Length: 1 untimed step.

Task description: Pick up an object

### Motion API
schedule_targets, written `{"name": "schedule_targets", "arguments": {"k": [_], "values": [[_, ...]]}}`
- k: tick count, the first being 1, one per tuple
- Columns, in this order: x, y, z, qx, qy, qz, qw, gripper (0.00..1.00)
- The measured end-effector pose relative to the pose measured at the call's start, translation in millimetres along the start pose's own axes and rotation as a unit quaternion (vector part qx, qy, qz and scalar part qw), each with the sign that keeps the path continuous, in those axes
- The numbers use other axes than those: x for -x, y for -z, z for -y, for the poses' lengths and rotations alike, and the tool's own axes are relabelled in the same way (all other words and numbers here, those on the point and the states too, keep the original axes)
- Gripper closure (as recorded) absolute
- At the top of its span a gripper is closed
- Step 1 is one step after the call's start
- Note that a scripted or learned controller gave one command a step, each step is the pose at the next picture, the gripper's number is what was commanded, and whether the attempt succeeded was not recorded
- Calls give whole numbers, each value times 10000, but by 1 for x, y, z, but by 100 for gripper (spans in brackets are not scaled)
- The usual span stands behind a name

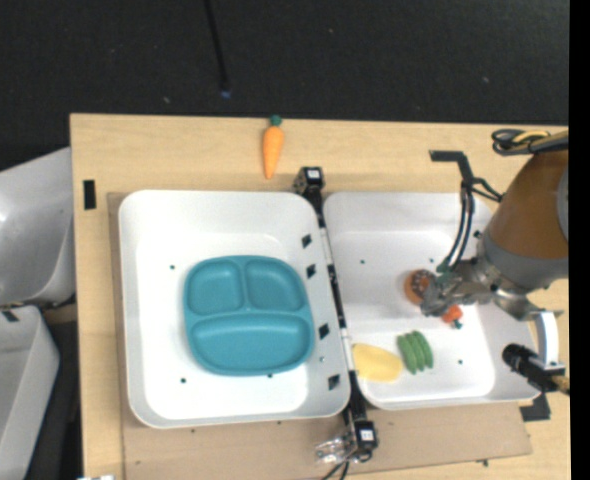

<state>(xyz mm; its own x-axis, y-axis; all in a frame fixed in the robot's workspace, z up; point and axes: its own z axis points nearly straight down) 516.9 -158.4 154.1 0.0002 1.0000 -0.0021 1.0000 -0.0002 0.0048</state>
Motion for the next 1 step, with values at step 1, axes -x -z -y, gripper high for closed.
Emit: {"name": "schedule_targets", "arguments": {"k": [1], "values": [[2,50,-2,13,14,3,10000,100]]}}
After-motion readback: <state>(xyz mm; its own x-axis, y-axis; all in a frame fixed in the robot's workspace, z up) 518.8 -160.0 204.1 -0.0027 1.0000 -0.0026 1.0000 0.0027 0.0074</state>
